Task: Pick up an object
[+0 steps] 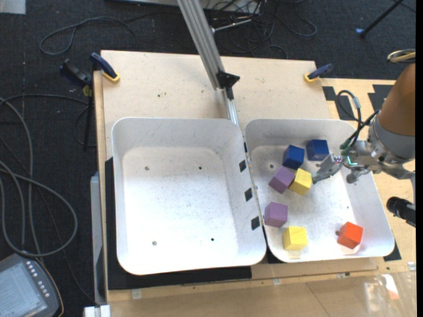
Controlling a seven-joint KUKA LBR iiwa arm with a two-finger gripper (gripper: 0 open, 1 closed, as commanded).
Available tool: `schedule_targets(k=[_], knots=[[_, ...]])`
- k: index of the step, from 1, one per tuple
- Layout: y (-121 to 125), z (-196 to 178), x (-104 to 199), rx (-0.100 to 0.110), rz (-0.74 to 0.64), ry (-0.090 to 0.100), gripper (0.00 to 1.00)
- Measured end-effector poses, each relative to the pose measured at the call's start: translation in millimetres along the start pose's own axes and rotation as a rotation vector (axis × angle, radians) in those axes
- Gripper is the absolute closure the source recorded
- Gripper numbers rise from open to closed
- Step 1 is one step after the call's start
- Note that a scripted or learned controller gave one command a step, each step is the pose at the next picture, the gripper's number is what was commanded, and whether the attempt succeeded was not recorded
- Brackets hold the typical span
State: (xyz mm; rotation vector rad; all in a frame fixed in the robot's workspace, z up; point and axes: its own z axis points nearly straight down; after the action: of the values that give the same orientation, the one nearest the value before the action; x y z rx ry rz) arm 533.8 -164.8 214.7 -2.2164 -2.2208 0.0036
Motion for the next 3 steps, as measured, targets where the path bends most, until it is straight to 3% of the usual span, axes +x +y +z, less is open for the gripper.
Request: schedule_targets(k=[1, 3], knots=[[1, -2, 0, -0.004, 0.002, -0.001, 0.0], [-11, 97, 2, 0.002, 0.003, 0.001, 0.0]])
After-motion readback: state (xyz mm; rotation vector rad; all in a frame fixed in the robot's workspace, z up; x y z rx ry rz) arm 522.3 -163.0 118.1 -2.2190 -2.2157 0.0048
